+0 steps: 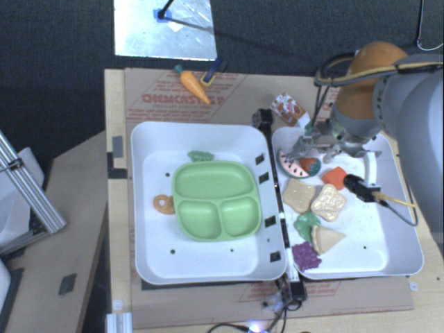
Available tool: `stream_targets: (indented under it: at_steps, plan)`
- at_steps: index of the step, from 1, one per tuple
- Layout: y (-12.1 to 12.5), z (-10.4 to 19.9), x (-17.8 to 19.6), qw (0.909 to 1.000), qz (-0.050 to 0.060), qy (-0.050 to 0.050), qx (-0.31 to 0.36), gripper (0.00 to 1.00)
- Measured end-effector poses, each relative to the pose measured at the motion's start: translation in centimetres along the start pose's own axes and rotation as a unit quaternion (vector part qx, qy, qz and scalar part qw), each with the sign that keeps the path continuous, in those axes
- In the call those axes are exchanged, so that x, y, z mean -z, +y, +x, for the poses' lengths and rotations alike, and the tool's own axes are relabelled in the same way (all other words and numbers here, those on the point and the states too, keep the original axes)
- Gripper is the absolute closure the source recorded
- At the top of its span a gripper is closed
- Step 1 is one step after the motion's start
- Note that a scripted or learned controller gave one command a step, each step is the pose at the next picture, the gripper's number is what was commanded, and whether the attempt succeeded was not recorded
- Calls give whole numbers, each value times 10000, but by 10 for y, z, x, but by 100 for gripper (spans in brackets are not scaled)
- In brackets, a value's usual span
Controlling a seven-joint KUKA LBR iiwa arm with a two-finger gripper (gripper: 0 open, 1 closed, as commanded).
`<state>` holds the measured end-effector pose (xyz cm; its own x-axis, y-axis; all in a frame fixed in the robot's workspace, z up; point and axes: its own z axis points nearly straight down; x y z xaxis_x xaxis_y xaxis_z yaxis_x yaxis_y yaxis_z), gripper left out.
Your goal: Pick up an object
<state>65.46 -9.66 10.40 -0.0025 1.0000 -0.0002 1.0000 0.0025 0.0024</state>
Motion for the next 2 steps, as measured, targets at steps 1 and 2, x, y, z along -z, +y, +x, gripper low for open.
stream_targets:
  at_steps: [1, 2]
  plan:
    - [4, 1, -13, 10000, -17, 11, 11, 0]
    - [6, 2, 2, 10000, -56, 20, 21, 100]
